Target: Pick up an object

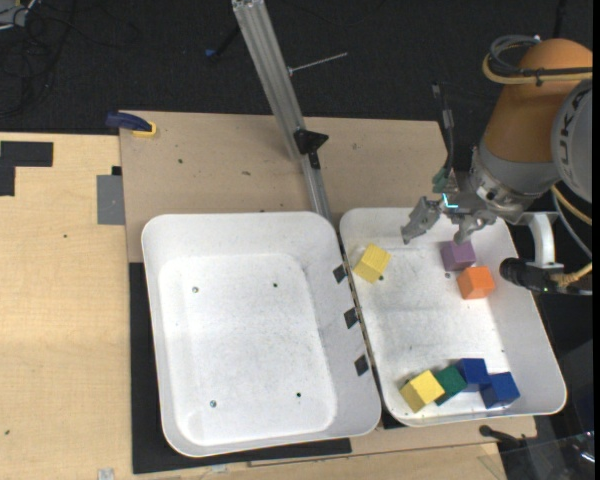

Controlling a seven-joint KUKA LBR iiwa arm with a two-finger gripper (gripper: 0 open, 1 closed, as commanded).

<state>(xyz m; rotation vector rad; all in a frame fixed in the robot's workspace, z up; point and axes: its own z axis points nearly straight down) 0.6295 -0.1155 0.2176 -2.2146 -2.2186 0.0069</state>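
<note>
Blue blocks (485, 380) lie low; pincer (442, 228) (spread wide) grips nothing.

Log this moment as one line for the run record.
gripper: open, above right bin back edge | holding: nothing | nearest: purple block, orange block | task: pick not yet done

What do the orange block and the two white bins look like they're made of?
Orange block: likely painted wood or plastic, matte with crisp edges. Left bin and right bin: probably moulded plastic, with rounded rims and smooth, speckled floors.
</note>
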